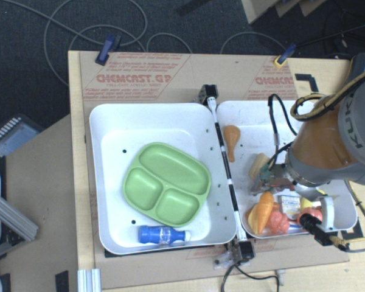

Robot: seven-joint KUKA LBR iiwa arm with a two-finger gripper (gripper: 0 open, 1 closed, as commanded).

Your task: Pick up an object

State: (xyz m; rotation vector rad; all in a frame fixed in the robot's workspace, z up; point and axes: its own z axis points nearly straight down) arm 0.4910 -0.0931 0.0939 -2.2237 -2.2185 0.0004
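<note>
The right bin (249, 111) holds several small toy items. A tan, pear-shaped piece (231, 139) lies by its left wall, and a beige piece (258, 164) sits below it. At the bin's front lie an orange carrot (263, 210), a pink item (278, 222), a small printed box (289, 203) and a red and yellow item (310, 215). My gripper (269, 179) is low in this bin, right beside the beige piece and just above the carrot. The wrist hides what lies under it.
The left bin (109, 123) carries a green divided plate (165, 184) and a blue bottle (162, 235) lying at its front. A black divider rail (222, 157) runs between the bins. The grey and orange arm (328, 145) covers the right bin's right half.
</note>
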